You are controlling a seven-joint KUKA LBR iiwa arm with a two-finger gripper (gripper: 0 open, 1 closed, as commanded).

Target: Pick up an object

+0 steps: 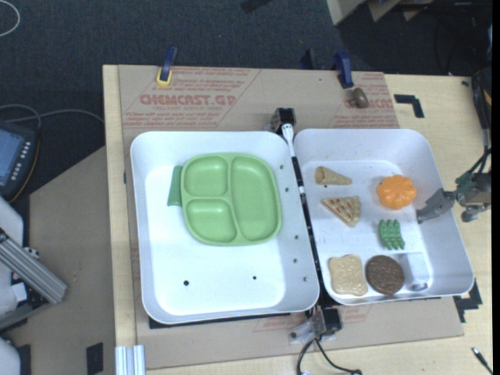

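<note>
Brown round cookie (384, 273) sits at right bin (437, 170) front, beside toast slice (347, 275). Orange pumpkin (396, 191) further back. Gripper (441, 204) over bin's right edge, nothing held; finger opening unclear. Green divided plate (231, 198) in left bin (156, 233).

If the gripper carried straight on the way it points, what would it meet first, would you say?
The gripper points left into the right bin. Probably the orange pumpkin-shaped toy or green ridged toy first, though height is unclear.

The pincer (437, 205) is cut off at the right edge, its fingers perhaps too blurred to read.
</note>
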